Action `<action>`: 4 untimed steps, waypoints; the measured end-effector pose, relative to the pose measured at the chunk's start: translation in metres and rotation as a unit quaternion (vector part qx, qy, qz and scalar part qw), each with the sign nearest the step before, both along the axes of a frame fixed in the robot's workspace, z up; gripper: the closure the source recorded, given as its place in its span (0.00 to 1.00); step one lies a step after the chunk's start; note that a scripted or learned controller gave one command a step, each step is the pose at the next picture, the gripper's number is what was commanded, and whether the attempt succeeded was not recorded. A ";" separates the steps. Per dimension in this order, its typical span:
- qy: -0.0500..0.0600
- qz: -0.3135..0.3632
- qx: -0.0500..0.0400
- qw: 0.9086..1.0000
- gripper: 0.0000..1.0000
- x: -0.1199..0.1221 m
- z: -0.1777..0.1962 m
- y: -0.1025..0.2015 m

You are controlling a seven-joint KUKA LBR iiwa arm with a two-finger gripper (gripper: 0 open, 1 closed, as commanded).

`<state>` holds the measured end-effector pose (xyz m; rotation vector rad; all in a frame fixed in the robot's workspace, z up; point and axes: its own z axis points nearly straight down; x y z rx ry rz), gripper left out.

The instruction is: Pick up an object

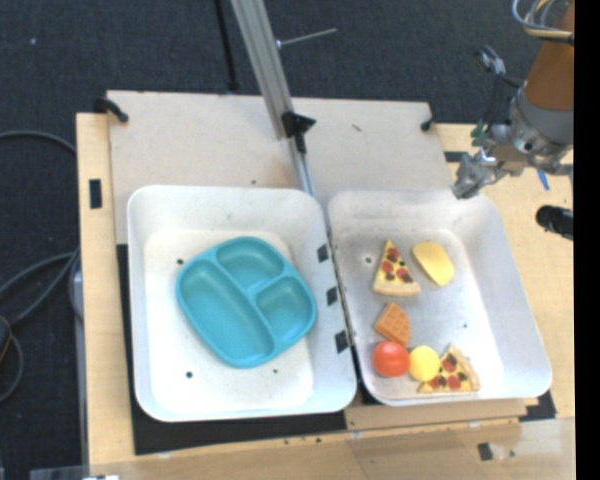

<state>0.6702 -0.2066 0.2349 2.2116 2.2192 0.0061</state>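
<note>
Jaws unreadable: too small and blurred to tell whether spread or pressed together. Grey two-finger gripper [473, 176] hanging at the far right corner of the right-hand shallow white bin [520, 268], about over its rim, well apart from every piece inside, with nothing seen in its grasp. Above it, the grey arm with its orange band [552, 73], reaching in from the right.

Lying in the right bin, all toy food:
- triangular pizza slice with red dots [394, 271], near the middle, far half
- pale yellow rounded piece [434, 263], just beside that slice on its right
- small orange-brown waffle-patterned wedge [392, 323], below the slice
- round red tomato-like ball [389, 358], near the front rim
- small yellow ball [423, 362], touching or nearly touching the red one
- second pizza slice [457, 371], tucked against the yellow ball at the front

Resting in the left-hand shallow white bin [140, 208]: teal plastic plate with three compartments [245, 298], turned at a slant.

Both bins set side by side, edges meeting, on a pale wooden bench [100, 268]. Behind them, a flat beige board [200, 138] and a slanting aluminium post [260, 38] rising from between the bins. Around the bench, dark carpeted floor [80, 28], with black cables [20, 268] looping at the left.
</note>
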 end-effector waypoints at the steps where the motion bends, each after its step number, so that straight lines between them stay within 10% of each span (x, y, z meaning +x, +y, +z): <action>1: 0.000 0.000 0.000 1.000 1.00 0.001 0.055 -0.002; 4: 0.004 0.002 0.002 1.000 1.00 -0.042 0.041 0.151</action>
